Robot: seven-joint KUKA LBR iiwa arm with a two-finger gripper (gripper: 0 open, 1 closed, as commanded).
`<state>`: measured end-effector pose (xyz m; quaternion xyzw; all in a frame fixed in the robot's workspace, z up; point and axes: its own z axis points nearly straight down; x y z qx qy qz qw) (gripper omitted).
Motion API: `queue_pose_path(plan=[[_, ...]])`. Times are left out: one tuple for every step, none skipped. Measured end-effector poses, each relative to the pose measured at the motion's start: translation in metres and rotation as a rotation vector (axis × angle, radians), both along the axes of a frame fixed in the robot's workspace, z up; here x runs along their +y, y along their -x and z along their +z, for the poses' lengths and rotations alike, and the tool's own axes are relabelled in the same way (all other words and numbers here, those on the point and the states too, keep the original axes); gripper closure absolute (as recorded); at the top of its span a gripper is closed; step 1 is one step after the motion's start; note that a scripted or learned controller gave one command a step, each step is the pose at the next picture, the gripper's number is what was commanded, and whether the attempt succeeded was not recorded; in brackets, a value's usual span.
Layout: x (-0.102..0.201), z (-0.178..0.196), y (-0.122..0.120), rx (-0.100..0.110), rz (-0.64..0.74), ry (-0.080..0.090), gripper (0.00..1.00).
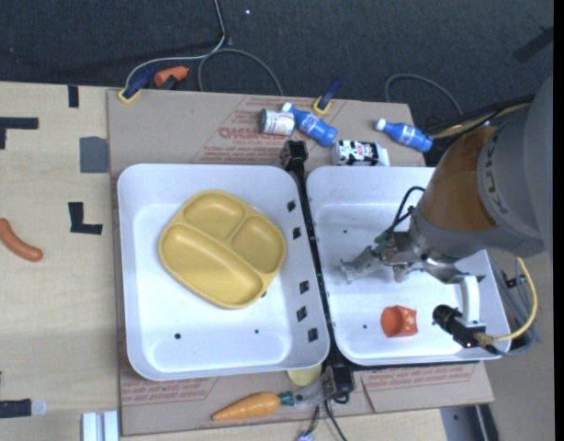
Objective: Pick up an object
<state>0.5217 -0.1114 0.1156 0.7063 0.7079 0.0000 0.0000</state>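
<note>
The grey arm with its orange band reaches over the right-hand shallow white bin (355,191), and its two-finger gripper (360,265) hangs low near the middle of that bin, its dark metal tips pointing toward the bin's left wall. How wide the tips stand cannot be told from this slant, and nothing shows between them. The only loose thing in this bin is a small red-orange blocky plastic toy (399,321), lying near the front edge, apart from the gripper and closer to the front. The left bin (135,246) carries a yellow divided plastic plate (223,246) at its centre. The likely failure is a close on empty floor: the tips sit off to the back-left of the toy, so a descent here would miss it, or clip its corner and nudge it against the front wall.
</note>
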Motion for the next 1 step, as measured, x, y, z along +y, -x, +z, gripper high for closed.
queue_pose_path(plan=[[-0.0271, -0.0305, 0.0373, -0.005, -0.003, 0.001, 0.00]])
